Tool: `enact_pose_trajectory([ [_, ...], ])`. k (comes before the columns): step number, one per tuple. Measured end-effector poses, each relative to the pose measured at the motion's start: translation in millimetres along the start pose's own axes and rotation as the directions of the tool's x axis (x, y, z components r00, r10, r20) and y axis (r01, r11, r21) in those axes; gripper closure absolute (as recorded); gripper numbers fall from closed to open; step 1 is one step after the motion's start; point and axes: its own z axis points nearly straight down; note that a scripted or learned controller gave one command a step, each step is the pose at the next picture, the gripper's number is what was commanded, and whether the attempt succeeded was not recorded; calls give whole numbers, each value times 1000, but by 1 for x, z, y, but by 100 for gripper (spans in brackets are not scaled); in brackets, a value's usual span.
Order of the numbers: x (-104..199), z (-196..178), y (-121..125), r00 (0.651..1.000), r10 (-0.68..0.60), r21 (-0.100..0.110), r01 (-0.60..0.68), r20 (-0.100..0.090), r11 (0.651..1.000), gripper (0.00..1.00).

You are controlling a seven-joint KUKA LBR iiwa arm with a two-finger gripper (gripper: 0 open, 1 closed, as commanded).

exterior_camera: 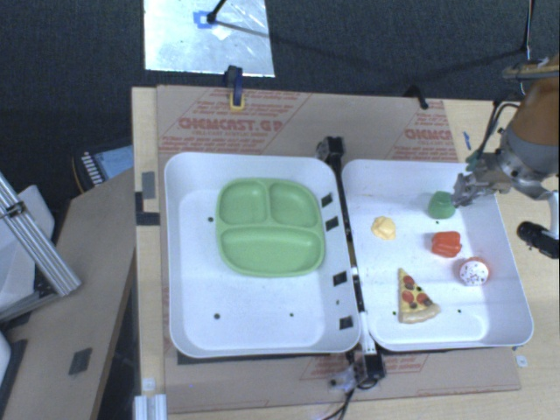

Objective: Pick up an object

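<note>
The right bin (411, 171) holds a small green object (441, 205), a yellow lump (383, 227), a red pepper-like piece (446, 244), a white and pink ball (473, 272) and a toy pizza slice (415, 297). My gripper (465, 188) reaches in from the right at the bin's far right side. Its tip sits just right of and slightly above the green object, close to touching it. Nothing is visibly held.
The left bin (188, 261) holds a green divided plate (269, 226). A black hinge strip (343, 234) runs between the two bins. Cardboard (262, 116) lies under both. A silver sheet (208, 24) lies at the far back.
</note>
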Motion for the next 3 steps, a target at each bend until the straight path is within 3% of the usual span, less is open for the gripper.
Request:
enact_pose_trajectory([
  [1,-2,-66,5,1000,-1,-1,1,1,1000,100],
  [2,-2,-97,6,1000,-1,3,1,-1,1000,100],
  [3,40,-97,-4,1000,-4,7,4,-4,1000,100],
])
